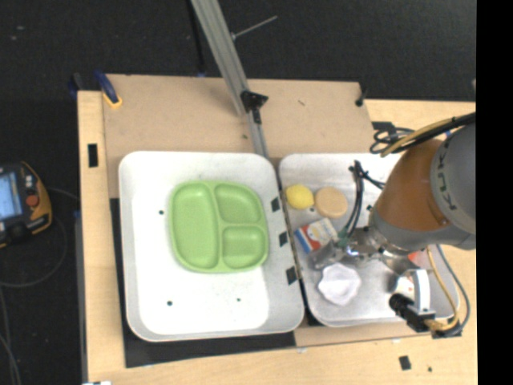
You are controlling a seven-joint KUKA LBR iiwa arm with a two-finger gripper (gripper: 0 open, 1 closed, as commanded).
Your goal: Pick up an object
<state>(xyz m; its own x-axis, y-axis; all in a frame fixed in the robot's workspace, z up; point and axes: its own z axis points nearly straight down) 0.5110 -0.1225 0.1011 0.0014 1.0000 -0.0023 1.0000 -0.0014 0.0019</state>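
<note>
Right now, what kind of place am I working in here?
Most likely a robotics lab test bench, not a kitchen: a plywood bench bears two shallow white bins, a green divided plate in the left bin, and the arm is over a jumble of small items in the right bin.

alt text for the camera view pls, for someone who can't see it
The grey and orange robot arm reaches from the right into the right bin, its gripper low among a yellow ball, a tan round object and a white crumpled item. The left bin holds a green divided plate.
</note>
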